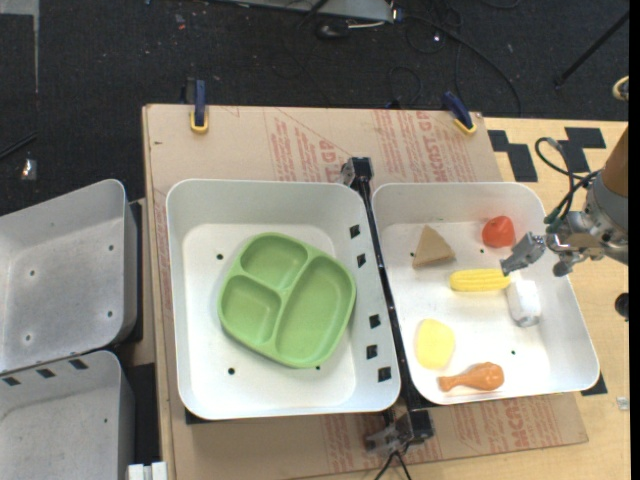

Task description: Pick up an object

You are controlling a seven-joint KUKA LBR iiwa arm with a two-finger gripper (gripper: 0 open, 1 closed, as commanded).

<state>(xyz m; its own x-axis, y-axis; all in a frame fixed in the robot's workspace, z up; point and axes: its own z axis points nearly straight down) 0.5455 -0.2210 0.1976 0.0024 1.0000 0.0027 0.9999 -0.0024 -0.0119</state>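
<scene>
The right bin (570,340) holds a brown wedge (432,247), a red tomato-like piece (498,232), a yellow corn cob (479,281), a white cylinder (523,302), a yellow lemon-like piece (434,342) and an orange drumstick (472,377). My gripper (545,258) hangs at the bin's right side, just above the white cylinder and right of the tomato. It stands open, with nothing between its fingers.
The left bin (200,218) carries a green divided plate (287,298). A black divider (378,288) runs between the bins. Two white lids (60,268) lie off the bench to the left. Clamps (199,105) hold the board's far edge.
</scene>
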